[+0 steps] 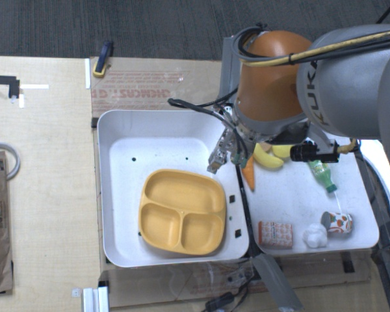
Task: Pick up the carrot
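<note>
Closest to the bottom edge, the right bin (367, 236) holds a small red-and-white packet (275, 234), a crumpled white wad (316, 236) just beside it, and a little orange-patterned white cup (338, 222) tipped on its side. In the left bin (117, 174) a yellow divided plate (182, 212) with three compartments lies flat on the floor of the bin, nothing in it.

A little further up, a green bottle (322, 175) lies on its side in the right bin, partly under the arm. The carrot (248, 174) sits at the left side of the right bin, close against the wall shared by the two bins, its narrow tip pointing toward the near edge. Its upper end runs up under the gripper and touches or lies just beside a yellow banana (270, 158).

The gripper (224, 153) hangs over that shared wall, its fingers angled down toward the left bin; I cannot tell whether they are apart or together, and nothing shows between them. The carrot lies just to its right.

Beyond, the arm's orange band (273, 77) and grey body (351, 83) cover the far right of the bench. At the far edge lies a blue-and-yellow tool (103, 58).
</note>
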You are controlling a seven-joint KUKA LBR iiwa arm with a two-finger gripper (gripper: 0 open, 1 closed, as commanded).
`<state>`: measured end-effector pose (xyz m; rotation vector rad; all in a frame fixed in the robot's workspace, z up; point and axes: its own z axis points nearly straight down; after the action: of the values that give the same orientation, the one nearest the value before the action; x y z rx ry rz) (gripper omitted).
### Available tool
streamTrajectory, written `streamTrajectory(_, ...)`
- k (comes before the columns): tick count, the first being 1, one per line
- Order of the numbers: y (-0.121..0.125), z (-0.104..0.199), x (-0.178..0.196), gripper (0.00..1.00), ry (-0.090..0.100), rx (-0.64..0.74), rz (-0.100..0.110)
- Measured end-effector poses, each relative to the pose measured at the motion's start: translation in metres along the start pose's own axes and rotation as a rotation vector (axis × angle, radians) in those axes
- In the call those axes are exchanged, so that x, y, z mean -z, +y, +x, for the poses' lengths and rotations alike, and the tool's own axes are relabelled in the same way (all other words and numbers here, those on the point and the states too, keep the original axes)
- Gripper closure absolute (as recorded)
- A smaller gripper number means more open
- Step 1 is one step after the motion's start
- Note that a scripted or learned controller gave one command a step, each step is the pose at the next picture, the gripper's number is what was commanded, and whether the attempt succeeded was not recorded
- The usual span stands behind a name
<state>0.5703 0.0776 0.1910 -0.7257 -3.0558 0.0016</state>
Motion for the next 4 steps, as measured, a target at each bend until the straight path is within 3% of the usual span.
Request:
streamTrajectory(1, 0.000, 0.000, 0.000, 0.00, 0.000, 0.000, 0.000)
streamTrajectory(2, -0.062, -0.018, 0.085, 0.00, -0.005, 0.265, -0.002)
streamTrajectory(3, -0.112, 0.047, 0.000, 0.00, 0.001, 0.275, -0.001)
streamTrajectory(4, -0.183, 0.011, 0.006, 0.00, -0.003, 0.356, -0.002)
